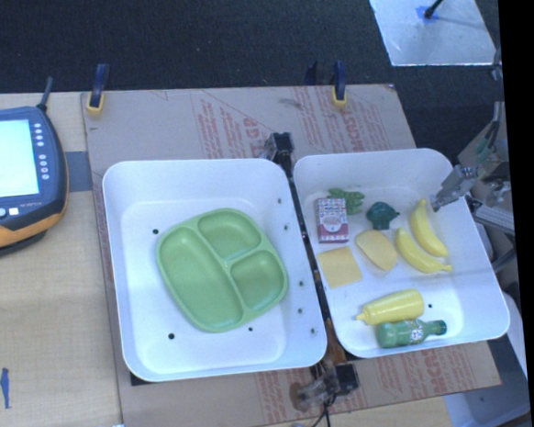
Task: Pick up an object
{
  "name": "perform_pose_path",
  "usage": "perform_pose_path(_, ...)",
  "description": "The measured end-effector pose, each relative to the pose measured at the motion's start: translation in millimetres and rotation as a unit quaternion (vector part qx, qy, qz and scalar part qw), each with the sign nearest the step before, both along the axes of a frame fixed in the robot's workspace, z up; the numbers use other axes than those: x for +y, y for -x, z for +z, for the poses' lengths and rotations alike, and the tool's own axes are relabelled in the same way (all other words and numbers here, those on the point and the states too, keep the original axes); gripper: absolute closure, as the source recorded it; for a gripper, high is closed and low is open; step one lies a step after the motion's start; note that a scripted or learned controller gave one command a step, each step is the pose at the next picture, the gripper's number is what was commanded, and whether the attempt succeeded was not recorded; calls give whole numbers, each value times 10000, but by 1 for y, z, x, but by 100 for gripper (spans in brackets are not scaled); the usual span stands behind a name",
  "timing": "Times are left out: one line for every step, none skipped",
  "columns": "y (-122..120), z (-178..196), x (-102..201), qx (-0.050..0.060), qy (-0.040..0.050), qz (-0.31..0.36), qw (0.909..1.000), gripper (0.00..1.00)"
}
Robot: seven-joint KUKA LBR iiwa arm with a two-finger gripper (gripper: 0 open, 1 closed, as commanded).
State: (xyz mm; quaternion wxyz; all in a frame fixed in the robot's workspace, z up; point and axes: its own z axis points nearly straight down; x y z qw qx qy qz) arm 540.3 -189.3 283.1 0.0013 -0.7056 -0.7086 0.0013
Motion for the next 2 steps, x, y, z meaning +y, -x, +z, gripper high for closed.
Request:
perform_pose_path(-35, -100, -7, 12, 2, 10, 10000, 0)
perform_pose_path(-37, -191, 28, 5, -4, 7, 10000, 0)
